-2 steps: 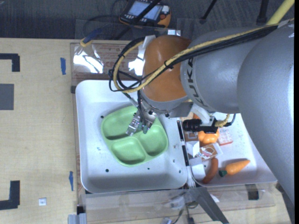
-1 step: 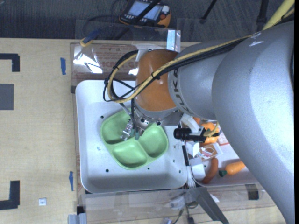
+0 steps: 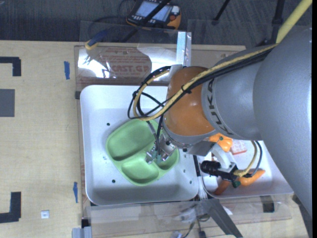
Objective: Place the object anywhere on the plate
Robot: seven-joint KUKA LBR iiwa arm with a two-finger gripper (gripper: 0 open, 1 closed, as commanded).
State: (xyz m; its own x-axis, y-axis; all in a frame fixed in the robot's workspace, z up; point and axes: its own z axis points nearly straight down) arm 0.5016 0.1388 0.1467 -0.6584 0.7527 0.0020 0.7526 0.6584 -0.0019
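Green divided plate (image 3: 130,145) lies in the left bin (image 3: 94,133) with the gripper (image 3: 157,155) low over its right edge; whether anything is released, or the gripper's state, I cannot tell.

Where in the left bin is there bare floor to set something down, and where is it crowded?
Bare white floor runs along the left bin's far-left wall, across its top edge above the green plate, and at the lower left corner. The crowded part is the plate's right side, where the gripper and arm hang over it.
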